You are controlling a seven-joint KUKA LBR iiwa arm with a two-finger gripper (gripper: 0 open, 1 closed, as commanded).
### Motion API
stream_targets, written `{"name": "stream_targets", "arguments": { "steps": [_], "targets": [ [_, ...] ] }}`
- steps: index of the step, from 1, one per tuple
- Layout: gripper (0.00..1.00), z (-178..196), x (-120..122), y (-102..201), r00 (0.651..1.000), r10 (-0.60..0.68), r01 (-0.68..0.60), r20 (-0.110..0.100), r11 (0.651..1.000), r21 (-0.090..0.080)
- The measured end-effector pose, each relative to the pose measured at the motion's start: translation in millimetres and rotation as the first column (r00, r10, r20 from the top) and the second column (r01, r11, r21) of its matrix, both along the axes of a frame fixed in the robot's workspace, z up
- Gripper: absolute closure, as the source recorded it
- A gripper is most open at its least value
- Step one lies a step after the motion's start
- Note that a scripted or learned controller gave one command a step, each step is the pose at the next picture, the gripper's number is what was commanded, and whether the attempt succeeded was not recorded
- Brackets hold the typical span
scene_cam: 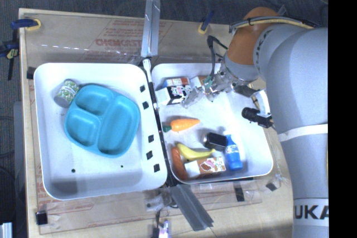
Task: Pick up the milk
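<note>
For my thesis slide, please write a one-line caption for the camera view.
KUKA arm's gripper reaches beside the milk carton in the right bin.

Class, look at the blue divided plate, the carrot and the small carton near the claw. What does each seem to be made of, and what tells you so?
Blue divided plate: likely moulded plastic, given its uniform colour, soft sheen and rounded compartments.
Carrot: probably a plastic toy; it looks smooth, evenly orange and faintly glossy.
Small carton: seemingly printed cardboard or plastic with boxy edges and graphics; too small to settle.
</note>
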State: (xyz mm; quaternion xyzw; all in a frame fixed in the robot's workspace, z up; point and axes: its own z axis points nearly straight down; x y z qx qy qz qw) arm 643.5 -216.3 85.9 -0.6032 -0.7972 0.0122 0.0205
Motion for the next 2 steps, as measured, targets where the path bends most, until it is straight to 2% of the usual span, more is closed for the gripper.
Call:
{"name": "stream_targets", "arguments": {
  "steps": [1, 2],
  "targets": [
    [0.00, 6.3, -53.3, 6.6, 0.983, 0.178, -0.178, 0.046, 0.984, -0.005],
    [0.00, 1.1, -2.8, 4.3, 0.999, -0.049, 0.049, 0.012, 0.999, 0.001]
  ]
}}
